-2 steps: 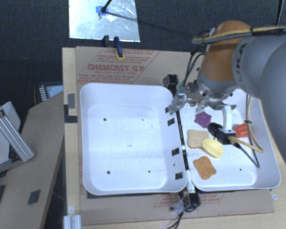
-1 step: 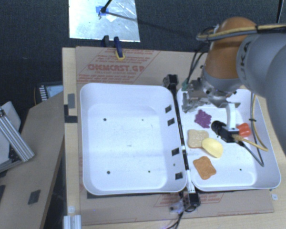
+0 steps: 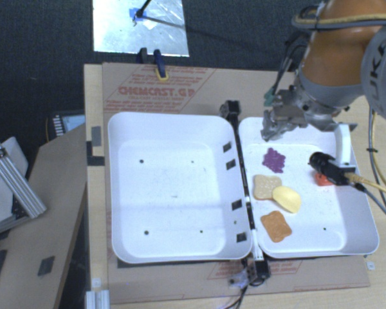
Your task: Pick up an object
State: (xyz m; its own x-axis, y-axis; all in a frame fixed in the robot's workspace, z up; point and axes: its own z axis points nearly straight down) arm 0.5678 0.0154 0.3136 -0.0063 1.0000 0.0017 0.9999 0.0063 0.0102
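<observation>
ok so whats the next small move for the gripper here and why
Probably a short drop toward the purple object. The gripper hangs over the far end of the right bin, with that piece the nearest thing to it, lying apart from the tan slice, yellow piece and orange piece. Nothing shows between its fingers.

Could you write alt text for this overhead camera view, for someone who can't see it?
A robot arm's claw hovers over the right bin, above a purple piece, tan slice, yellow lump and orange slab.
</observation>
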